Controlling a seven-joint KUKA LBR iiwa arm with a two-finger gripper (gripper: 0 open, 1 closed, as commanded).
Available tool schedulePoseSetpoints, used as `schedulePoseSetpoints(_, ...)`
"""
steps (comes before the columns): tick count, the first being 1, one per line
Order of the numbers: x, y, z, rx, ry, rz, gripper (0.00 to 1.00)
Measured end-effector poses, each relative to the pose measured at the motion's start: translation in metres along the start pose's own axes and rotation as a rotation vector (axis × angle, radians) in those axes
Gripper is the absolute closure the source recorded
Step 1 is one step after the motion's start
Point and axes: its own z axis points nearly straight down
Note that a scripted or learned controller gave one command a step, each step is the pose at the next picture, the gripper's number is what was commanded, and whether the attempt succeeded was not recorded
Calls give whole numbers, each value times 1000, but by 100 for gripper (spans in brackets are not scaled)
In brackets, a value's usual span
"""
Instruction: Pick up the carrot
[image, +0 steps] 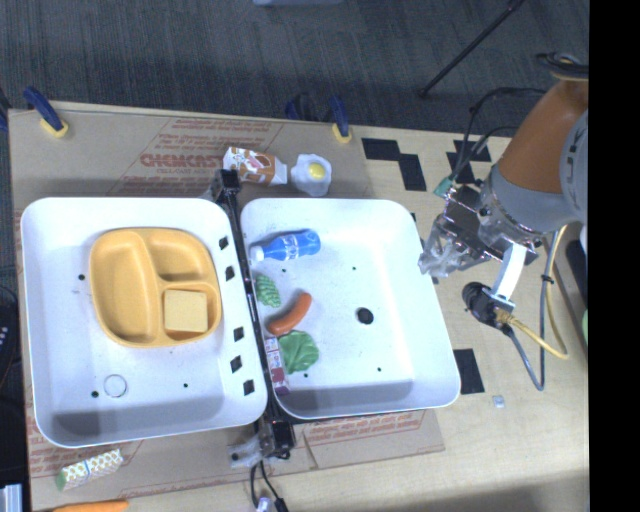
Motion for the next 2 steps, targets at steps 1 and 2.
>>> schedulePoseSetpoints(1,-11,-13,-17,2,0,-180,100)
schedulePoseSetpoints(2,-11,-13,-27,4,1,-185,100)
